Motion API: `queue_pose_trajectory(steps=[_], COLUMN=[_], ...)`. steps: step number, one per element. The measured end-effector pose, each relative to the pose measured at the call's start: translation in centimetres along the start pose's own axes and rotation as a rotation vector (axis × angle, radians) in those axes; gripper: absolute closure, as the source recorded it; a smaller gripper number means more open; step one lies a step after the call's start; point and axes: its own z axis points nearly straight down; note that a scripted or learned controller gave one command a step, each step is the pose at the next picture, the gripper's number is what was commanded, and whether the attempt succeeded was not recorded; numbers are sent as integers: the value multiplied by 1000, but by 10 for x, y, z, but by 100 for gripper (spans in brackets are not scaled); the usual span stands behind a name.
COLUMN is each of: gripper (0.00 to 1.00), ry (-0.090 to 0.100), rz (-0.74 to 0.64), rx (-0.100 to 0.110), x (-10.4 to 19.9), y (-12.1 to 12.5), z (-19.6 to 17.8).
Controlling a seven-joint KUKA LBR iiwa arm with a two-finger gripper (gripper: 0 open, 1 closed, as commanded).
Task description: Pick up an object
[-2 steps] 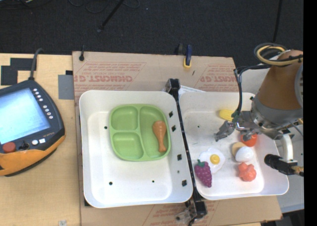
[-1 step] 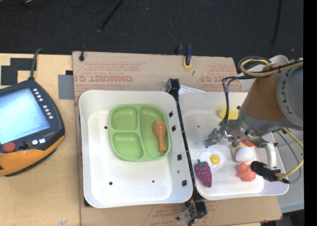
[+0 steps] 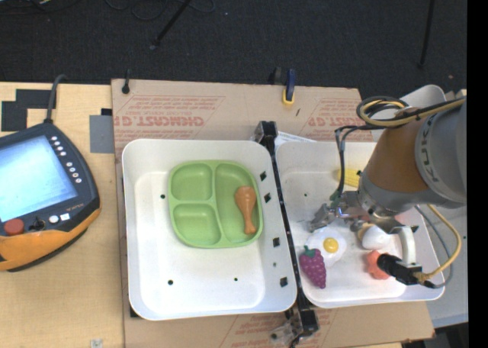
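Note:
My gripper (image 3: 329, 215) is low inside the right bin (image 3: 305, 167), just above a toy fried egg (image 3: 330, 246). A bunch of purple toy grapes (image 3: 313, 266) lies at the bin's front left. A red-orange toy (image 3: 375, 264) and a white object (image 3: 375, 237) lie to the right of the egg, under the wrist. A yellow item (image 3: 349, 178) peeks out behind the arm. In the left bin (image 3: 145, 262), a green divided plate (image 3: 200, 217) carries a brown toy drumstick (image 3: 247, 207) in its right compartment. I see nothing held by the gripper.
The grey arm with its orange band (image 3: 408, 163) covers the right bin's right half. A black divider (image 3: 276, 209) runs between the bins. A teach pendant (image 3: 42, 190) sits left of the bench. A blue-yellow clamp (image 3: 289, 88) stands at the back edge.

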Motion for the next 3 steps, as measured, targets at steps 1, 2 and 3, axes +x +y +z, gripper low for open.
queue_pose_trajectory(steps=[1,2,3], gripper=[100,100,100], ry=[1,-2,-2], rz=[5,8,10], rx=[0,-4,-6], x=[-2,-12,-19], y=[0,-6,-15], z=[-11,-65,-121])
